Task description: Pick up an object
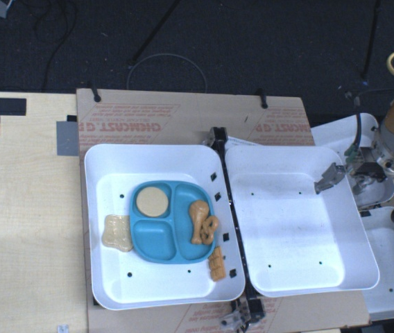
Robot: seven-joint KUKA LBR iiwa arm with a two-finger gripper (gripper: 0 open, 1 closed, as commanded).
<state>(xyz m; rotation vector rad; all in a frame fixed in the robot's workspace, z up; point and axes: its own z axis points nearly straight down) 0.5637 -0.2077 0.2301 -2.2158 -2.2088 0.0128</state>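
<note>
Over at the right bin's (301, 283) far edge hangs the gripper (330, 177) — its jaws perhaps parted, though I cannot tell — well apart from the blue tray (157, 245).

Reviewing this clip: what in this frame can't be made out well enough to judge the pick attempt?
- Gripper, camera view: small and dark over the right bin's far right corner; its state can't be read.
- Arm: cut off by the right edge.
- Tan pieces on the blue tray and beside it in the left bin: too blurred to identify.
</note>
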